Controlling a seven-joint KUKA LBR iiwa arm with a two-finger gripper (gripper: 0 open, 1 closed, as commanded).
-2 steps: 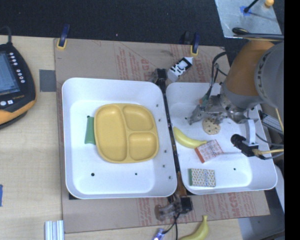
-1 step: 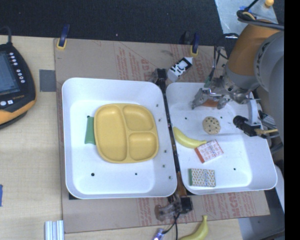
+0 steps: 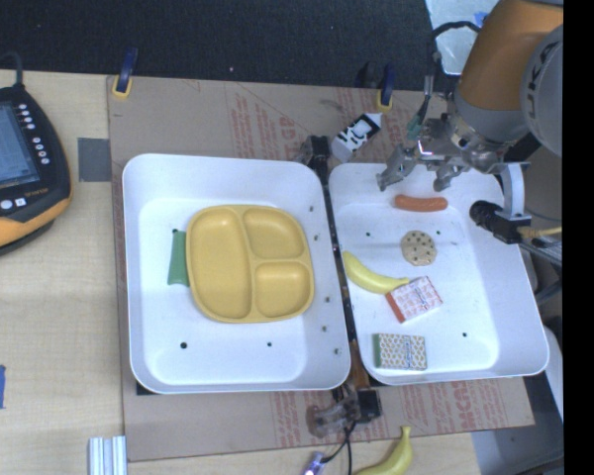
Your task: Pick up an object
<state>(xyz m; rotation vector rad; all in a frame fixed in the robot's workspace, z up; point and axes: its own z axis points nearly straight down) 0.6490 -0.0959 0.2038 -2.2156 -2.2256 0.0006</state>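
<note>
The right bin [image 3: 505,305] holds a sausage [image 3: 420,204] at its far end, a round cookie [image 3: 418,247], a banana [image 3: 372,274], a red-and-white packet [image 3: 415,298] and a green packet [image 3: 400,351]. My gripper [image 3: 418,173] hangs at the far edge of this bin, just above the sausage. Its two fingers stand apart, one at the left [image 3: 392,175] and one at the right [image 3: 444,173], with nothing between them. The gripper is open.
The left bin [image 3: 148,265] carries a yellow divided tray [image 3: 249,261] with a green strip [image 3: 177,257] beside it. A teach pendant [image 3: 15,166] lies at the far left. A second banana [image 3: 394,456] lies on the bench in front of the bins.
</note>
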